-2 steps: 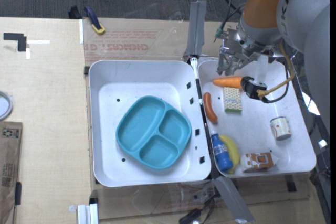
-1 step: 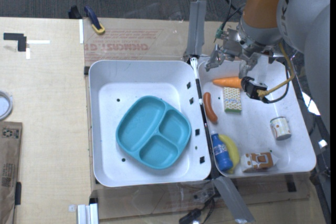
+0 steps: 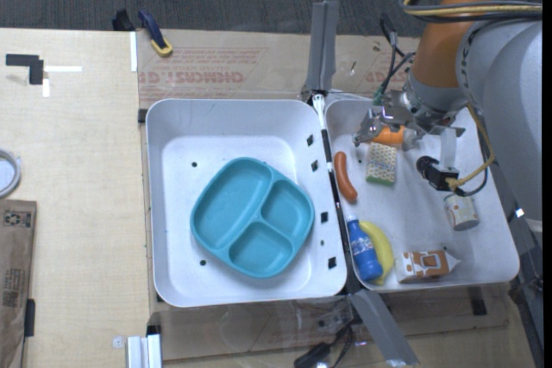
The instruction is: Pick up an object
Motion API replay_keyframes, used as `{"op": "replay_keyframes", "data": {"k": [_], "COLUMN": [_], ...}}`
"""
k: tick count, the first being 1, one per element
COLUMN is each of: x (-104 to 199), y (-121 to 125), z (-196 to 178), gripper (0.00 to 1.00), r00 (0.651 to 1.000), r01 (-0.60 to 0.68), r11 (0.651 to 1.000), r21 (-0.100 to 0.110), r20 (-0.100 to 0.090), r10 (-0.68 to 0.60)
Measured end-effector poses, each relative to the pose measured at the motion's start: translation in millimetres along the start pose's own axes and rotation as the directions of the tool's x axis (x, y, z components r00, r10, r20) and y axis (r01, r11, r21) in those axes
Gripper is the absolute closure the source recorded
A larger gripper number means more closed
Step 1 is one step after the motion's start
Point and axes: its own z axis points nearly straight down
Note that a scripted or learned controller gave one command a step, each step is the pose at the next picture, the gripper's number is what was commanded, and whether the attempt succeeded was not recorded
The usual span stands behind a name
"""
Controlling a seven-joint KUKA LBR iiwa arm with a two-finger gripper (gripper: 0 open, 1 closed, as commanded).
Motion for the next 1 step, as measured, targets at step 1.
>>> {"op": "replay_keyframes", "data": {"k": [1], "x": [-1.6], "y": [-0.1], "z": [-9.9], "gripper": [1.00], "r00": [1.000], "r01": [-0.001], "r11": [1.000], "r21": [0.001], "r20": [0.002], "r10": [0.001]}}
